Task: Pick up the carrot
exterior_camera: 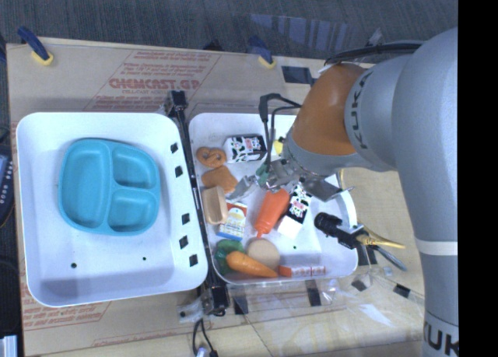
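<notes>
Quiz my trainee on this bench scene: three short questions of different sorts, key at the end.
1. True or false: the blue plate lies in the same bin as the carrot.
2. Where in the right bin does the carrot lie? A) by the edge lowest in the view; B) by the edge highest in the view; C) on the cow-patterned carton.
3. Fill in: the band above the arm's wrist is ___.

Key: 1 false; 2 A; 3 orange.
</notes>
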`<state>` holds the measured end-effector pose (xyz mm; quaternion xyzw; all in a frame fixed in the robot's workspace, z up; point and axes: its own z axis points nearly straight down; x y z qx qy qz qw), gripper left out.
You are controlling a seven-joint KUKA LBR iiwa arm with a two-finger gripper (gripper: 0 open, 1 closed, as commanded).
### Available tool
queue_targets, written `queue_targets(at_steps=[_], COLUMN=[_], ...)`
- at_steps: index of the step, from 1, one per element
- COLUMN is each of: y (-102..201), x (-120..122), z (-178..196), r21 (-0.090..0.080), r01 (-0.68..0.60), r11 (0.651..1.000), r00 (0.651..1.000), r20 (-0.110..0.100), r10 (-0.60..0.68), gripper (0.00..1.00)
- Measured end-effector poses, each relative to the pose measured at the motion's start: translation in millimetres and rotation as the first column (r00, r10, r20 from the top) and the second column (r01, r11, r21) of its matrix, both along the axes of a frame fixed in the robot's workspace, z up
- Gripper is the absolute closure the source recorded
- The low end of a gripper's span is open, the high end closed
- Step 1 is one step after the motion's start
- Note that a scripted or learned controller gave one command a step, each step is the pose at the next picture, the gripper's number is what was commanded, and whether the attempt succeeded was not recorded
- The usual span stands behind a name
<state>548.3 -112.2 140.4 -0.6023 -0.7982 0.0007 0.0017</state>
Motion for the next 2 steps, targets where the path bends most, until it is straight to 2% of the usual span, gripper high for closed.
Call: queue_targets(at_steps=[1,2], y=[4.1,5.3], x=[42.6,43.3], z=[-48.9,-38.1], r21=[-0.003,-0.002], r01=[-0.043,-0.048], r11=[0.999,0.999], r00=[0.999,0.999], r20=[0.004,0.004], r10=[0.043,0.048], gripper=[0.00,1.00])
